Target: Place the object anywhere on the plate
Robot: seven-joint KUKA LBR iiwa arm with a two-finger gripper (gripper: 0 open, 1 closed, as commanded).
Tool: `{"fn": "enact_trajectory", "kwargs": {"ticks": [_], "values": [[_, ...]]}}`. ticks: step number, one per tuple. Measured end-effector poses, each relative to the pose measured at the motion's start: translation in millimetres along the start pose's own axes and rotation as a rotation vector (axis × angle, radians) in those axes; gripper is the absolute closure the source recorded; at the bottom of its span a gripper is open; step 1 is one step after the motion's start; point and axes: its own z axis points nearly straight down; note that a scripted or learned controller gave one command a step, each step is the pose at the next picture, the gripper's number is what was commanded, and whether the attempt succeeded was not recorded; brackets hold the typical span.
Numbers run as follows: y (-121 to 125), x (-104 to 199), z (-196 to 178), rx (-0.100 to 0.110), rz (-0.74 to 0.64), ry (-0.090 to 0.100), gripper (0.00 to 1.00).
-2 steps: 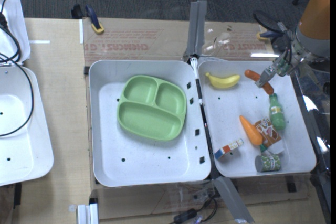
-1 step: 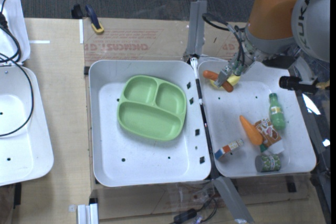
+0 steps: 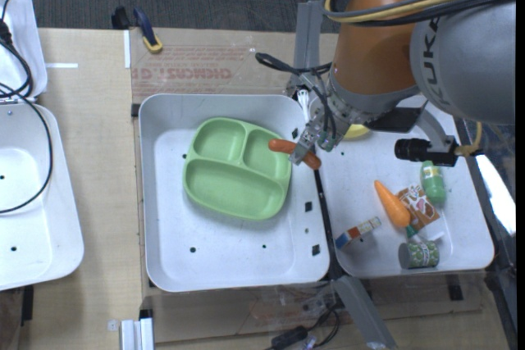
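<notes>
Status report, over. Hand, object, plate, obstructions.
Hand at the green plate's right rim, small orange piece at its tip. Grip unclear. Piece not yet resting on plate. Nothing in the way.

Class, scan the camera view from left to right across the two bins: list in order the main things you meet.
green divided plate → small orange object at the gripper → small block → carrot → grey can → green bottle

Right of the hand (image 3: pixel 312 145), in the right bin (image 3: pixel 484 246), lay a carrot (image 3: pixel 392 203), a green bottle (image 3: pixel 433 181), a green can (image 3: pixel 420 254), a snack packet (image 3: pixel 421 206) and a small striped block (image 3: pixel 358 233).
</notes>
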Motion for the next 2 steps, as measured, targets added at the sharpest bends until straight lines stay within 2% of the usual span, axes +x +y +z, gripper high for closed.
{"fn": "enact_trajectory", "kwargs": {"ticks": [1, 2], "values": [[-21.7, -9.3, 23.2, 0.003, 0.342, 0.001, 1.00], [-21.6, -9.3, 23.1, 0.002, 0.342, 0.001, 0.00]]}}
